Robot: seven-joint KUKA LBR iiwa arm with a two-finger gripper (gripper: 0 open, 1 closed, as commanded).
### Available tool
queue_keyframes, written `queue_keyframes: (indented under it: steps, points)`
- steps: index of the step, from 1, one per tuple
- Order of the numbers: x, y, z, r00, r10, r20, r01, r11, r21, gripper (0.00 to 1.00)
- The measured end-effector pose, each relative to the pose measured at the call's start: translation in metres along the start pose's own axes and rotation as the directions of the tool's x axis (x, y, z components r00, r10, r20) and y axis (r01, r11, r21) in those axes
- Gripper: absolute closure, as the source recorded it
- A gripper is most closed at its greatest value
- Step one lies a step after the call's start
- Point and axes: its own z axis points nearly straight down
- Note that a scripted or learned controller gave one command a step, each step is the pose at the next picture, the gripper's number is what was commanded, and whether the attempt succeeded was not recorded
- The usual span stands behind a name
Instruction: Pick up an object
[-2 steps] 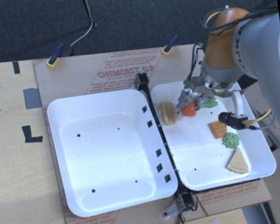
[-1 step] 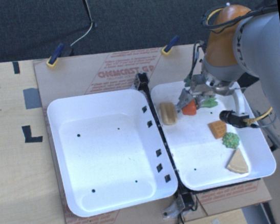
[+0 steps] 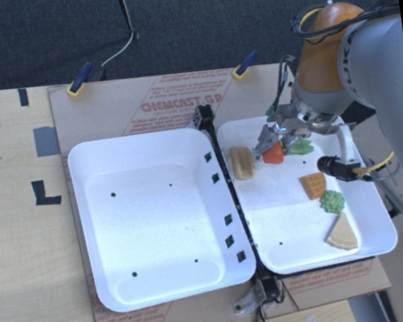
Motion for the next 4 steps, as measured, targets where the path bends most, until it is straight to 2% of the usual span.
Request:
queue_keyframes:
  steps: [4]
  points:
    - [0.005, 0.0, -0.036, 1.0, -0.005, -0.008, 0.005, 1.0, 0.003, 1.0]
